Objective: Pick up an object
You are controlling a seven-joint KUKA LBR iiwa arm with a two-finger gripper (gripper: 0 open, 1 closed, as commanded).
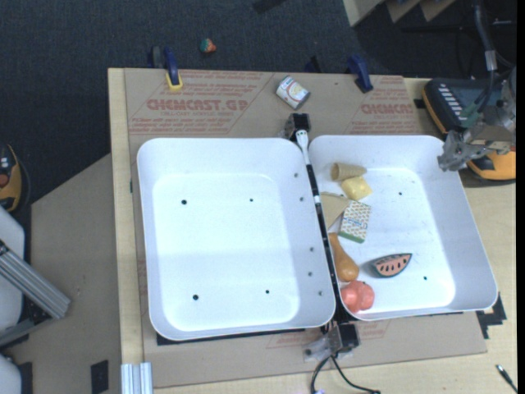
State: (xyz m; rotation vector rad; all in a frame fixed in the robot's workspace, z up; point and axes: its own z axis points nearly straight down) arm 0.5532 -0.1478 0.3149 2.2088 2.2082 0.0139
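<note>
My gripper (454, 150) is just a blurry grey lump over the right bin's (459, 220) top right corner, and my arm gets chopped off by the right edge. The little box (292, 92) on the board has print too small to read (same for that tiny blob (208, 46) on the carpet, no clue what it is).

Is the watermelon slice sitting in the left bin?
No, the watermelon slice lies in the right bin, near its front, with the other small items along that bin's left side.
</note>
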